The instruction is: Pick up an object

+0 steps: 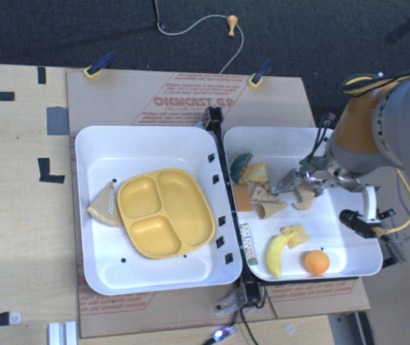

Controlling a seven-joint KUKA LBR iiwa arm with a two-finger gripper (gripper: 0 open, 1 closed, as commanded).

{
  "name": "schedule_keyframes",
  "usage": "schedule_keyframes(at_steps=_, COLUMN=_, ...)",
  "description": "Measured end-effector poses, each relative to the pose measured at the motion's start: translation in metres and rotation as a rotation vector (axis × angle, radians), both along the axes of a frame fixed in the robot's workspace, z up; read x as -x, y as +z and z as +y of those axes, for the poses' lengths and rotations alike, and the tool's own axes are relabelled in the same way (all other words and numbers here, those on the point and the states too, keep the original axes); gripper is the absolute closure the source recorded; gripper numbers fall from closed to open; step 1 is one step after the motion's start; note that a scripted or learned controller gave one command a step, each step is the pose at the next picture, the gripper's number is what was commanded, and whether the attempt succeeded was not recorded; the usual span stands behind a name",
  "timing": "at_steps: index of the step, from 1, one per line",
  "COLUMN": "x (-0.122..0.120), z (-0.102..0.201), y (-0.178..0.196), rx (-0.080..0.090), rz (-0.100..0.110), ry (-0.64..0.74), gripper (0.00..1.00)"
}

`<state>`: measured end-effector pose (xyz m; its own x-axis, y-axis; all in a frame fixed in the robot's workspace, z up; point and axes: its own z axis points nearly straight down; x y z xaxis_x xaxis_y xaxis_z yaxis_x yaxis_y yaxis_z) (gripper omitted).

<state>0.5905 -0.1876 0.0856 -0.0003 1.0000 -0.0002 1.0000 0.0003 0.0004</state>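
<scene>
**Reach into the food pile**

Food pieces sit clustered in the right bin, a banana and an orange nearer its front wall. We judge the step to be the approach — the gripper hangs low over the cluster, and we cannot tell how it is set. Next we need one piece singled out. The left bin holds a yellow tray.

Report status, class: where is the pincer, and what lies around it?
Pincer low in right bin, among tan food pieces. Nothing seen held between its fingers. Banana and orange lie nearer the front; yellow tray in left bin.
</scene>
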Motion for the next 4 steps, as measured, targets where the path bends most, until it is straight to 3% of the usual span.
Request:
schedule_keyframes(at_steps=1, x=-0.001, z=0.001, y=0.013, rx=0.001, rz=-0.005, ry=0.002, gripper=1.0)
schedule_keyframes(at_steps=3, x=-0.01, z=0.003, y=0.124, rx=0.001, rz=-0.005, ry=0.002, gripper=1.0)
schedule_keyframes(at_steps=4, x=-0.011, z=0.004, y=0.14, rx=-0.001, rz=0.0, ry=0.001, gripper=1.0)
